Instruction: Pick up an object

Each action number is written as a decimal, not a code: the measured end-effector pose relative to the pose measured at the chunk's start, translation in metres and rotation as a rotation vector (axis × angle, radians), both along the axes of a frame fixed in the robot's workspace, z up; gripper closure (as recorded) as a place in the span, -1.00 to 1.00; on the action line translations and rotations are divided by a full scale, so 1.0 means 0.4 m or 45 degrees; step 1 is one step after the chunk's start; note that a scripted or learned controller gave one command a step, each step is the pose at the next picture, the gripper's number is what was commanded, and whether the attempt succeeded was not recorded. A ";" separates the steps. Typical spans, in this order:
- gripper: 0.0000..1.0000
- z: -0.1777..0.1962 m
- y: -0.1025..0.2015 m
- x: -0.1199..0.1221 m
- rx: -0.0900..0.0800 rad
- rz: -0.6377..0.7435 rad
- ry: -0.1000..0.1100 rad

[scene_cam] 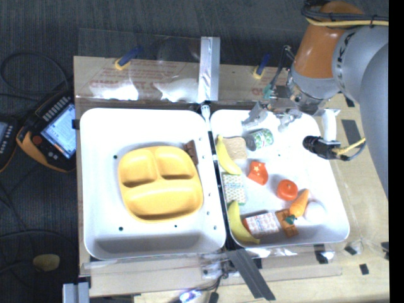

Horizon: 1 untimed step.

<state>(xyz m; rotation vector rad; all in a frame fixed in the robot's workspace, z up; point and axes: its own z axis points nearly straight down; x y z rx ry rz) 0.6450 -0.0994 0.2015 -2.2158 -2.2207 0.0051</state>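
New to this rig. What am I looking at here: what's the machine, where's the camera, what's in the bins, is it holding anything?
One camera looks down at a slant on a bench with two shallow white bins. The grey arm with the orange band comes in from the right of the picture; its gripper hangs over the top edge of the right bin, just above a small green can. Nothing can be seen between its jaws, so I would not call anything held.

The left bin holds a yellow divided tray. The right bin holds two bananas, a tomato, a carrot, a red piece and some small packets. A handheld controller lies left of the bench.
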 end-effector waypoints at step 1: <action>-1.00 0.062 0.028 -0.065 0.001 -0.014 0.000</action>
